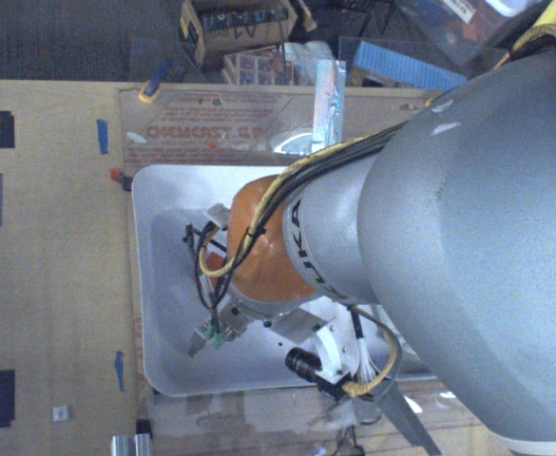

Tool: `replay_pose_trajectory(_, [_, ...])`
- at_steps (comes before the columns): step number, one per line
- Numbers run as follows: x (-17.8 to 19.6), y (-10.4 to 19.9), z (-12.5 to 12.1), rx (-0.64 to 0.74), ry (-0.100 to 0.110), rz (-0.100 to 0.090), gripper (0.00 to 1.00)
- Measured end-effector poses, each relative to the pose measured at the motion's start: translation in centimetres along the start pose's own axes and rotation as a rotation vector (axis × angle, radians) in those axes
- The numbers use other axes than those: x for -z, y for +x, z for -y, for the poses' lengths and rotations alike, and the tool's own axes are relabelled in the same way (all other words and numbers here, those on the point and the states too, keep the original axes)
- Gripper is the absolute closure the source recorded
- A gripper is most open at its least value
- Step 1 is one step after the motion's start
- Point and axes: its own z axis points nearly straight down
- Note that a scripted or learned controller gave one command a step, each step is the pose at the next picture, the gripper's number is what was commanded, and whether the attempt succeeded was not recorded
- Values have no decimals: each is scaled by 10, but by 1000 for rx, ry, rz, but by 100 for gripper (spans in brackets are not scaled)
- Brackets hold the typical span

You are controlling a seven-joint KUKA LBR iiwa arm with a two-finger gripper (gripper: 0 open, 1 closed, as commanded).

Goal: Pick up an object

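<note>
Over the white bin (163, 283) — grey arm (449, 255), orange band (258, 245).

Robot lab — arm (449, 226), bin (163, 255).

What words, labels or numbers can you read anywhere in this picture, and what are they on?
"KA", sideways: grey arm, beside the orange band; the rest is hidden.
Red lettering on the clear sheet above the white bin: too blurred to read.
Print on the cardboard box: too small to read.
</note>
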Motion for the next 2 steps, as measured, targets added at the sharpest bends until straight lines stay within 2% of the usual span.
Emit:
replay_pose_trajectory(1, [100,3,-19,-363,10,4,0])
replay_pose_trajectory(2, [6,9,-7,-615,13,4,0])
